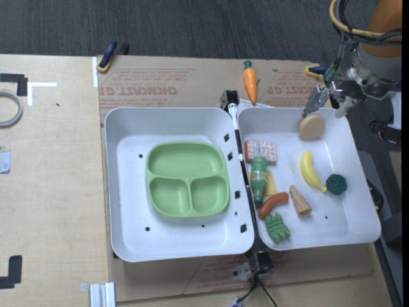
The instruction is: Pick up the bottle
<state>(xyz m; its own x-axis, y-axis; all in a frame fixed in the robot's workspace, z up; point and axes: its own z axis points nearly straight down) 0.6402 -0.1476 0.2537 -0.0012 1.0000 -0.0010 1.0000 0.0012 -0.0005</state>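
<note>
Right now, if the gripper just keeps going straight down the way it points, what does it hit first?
Most likely the tan round piece at the back of the right bin: the gripper hangs just above it, pointing down. Depth is unclear from this slant. The green bottle lies well off that line, by the divider.

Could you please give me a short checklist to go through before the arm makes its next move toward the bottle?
1. Bottle located: the green bottle lies in the right bin, against the bin's left wall. Ok.
2. Tool over the target: the tool sits at the bin's upper rim beside the round tan piece, well away from the bottle. Not ok.
3. Tool free of load: nothing visible between its fingers. Ok.
4. Room around the bottle: the red patterned box touches its top end, and the sausage lies close at its lower end. Not ok.
5. Finger opening wide enough: cannot tell.
</note>
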